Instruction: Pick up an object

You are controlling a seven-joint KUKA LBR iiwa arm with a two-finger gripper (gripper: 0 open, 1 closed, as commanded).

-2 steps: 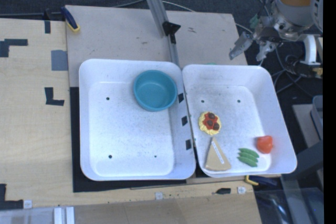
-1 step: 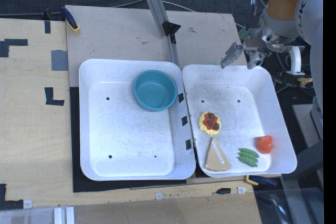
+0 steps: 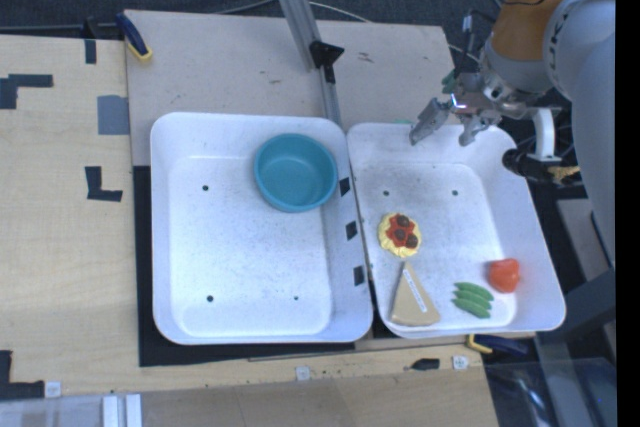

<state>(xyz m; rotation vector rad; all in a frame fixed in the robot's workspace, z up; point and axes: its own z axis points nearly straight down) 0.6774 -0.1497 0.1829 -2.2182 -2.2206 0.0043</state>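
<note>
Hovering open jaws (image 3: 445, 128) (nothing near); toys (image 3: 400, 234) well apart.

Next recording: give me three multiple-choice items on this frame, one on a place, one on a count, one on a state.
1. Where is the blue bowl?
A. left bin
B. right bin
C. on the bench

2. How many objects lie in the right bin?
A. two
B. four
C. six

3. The gripper is:
A. open, holding nothing
B. shut on the bowl
C. shut on the red piece

Answers: 1 A, the bowl sits at the left bin's far side. 2 B, a yellow round piece, tan wedge, green piece, red piece. 3 A, fingers spread over the right bin's far rim.
</note>
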